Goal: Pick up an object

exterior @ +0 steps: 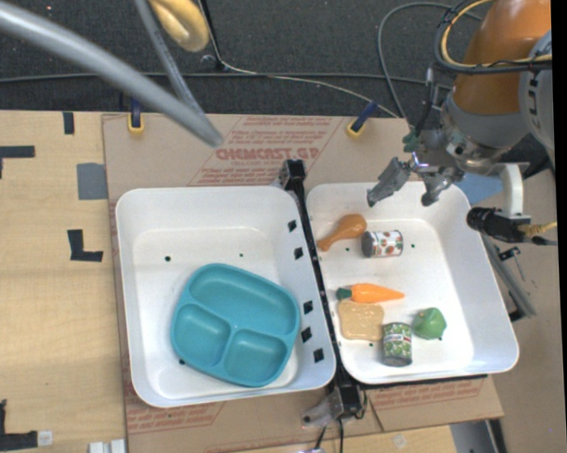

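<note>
The right bin (470,252) holds a brown drumstick-shaped toy (345,232), a small can lying on its side (384,243), an orange carrot (371,292), a tan slice of bread (360,320), a green-labelled can (397,343) and a green pepper (431,323). My gripper (410,182) hangs above the bin's far edge, up and to the right of the small can, open, with nothing between its fingers (387,186).
The left bin (144,226) holds a blue divided plate (235,324). A black divider with clips (303,257) runs between the bins. Cables (388,41) loop behind the arm. A black fitting (492,223) sticks out by the right bin's right rim.
</note>
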Controlling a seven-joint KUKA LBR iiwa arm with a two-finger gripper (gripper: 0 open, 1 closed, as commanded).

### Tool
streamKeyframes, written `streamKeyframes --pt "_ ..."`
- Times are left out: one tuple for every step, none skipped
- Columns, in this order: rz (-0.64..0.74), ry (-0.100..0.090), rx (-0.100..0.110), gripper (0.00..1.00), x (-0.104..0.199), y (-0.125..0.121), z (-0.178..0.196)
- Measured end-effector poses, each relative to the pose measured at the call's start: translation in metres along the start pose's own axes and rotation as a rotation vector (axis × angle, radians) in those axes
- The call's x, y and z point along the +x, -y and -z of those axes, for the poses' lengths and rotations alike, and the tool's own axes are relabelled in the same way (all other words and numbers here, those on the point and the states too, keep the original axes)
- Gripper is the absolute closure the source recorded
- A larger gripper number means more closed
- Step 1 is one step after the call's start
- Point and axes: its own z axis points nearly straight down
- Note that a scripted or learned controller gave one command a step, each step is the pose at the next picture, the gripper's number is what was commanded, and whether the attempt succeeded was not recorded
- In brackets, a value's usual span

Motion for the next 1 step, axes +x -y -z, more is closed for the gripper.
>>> streamKeyframes --pt "0.003 0.001 -0.01 0.0 0.0002 -0.002 0.0058"
